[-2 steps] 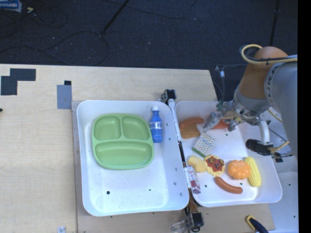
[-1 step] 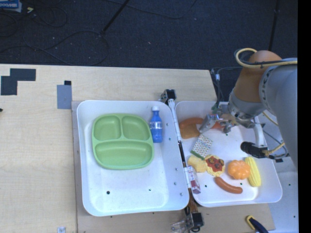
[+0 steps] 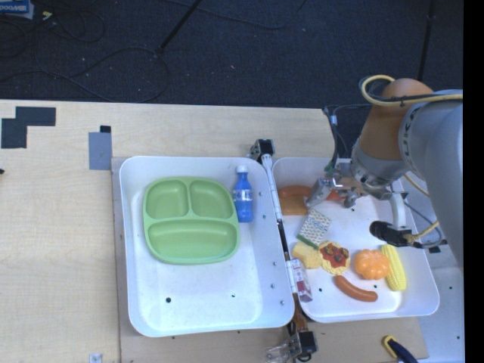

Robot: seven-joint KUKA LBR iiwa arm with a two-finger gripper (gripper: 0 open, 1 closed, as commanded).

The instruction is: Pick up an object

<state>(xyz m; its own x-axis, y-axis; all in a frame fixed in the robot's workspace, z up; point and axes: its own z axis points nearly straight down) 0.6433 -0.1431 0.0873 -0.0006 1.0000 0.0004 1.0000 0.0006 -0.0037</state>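
the gripper [image 3: 330, 193] is working low in the right bin [image 3: 423, 297], at its far left corner. judged step: the approach, closing in on a pick, nothing lifted yet. whether the gripper is standing wide or narrow cannot be told. the brown bun-like item [image 3: 291, 198] is lying just beside the gripper, on its left, possibly touching. the next move is calling for a centred descent over that item and a firm closure before lifting clear of the bin wall.

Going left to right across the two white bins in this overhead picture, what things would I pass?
Green divided plate → blue bottle → brown bun → pizza slice → orange fruit → corn cob.
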